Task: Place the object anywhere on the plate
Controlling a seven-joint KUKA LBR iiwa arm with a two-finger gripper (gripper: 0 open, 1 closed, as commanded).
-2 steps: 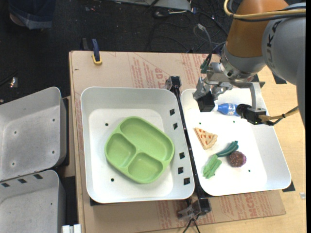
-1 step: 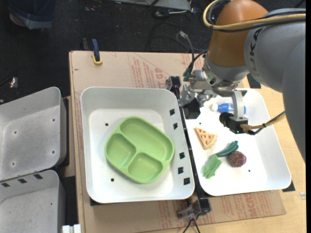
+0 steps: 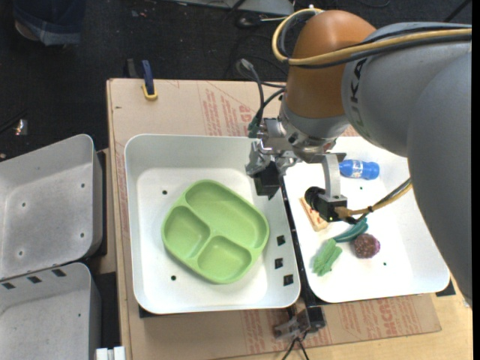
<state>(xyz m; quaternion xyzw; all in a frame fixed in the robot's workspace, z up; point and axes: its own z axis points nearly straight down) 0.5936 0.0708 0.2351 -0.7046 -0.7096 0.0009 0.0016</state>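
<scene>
A light green plate with three compartments lies in the left bin, and nothing rests on it. My gripper hangs over the strip between the two bins, just above the plate's far right rim. Nothing can be seen held in it. In the right bin lie a blue bottle, a tan flat piece, a green leafy piece, a teal pod and a dark purple berry.
The right bin holds all the loose objects, mostly near its left and middle. The large grey arm covers that bin's far right part. Cardboard lies under both bins. A white lid sits at the far left.
</scene>
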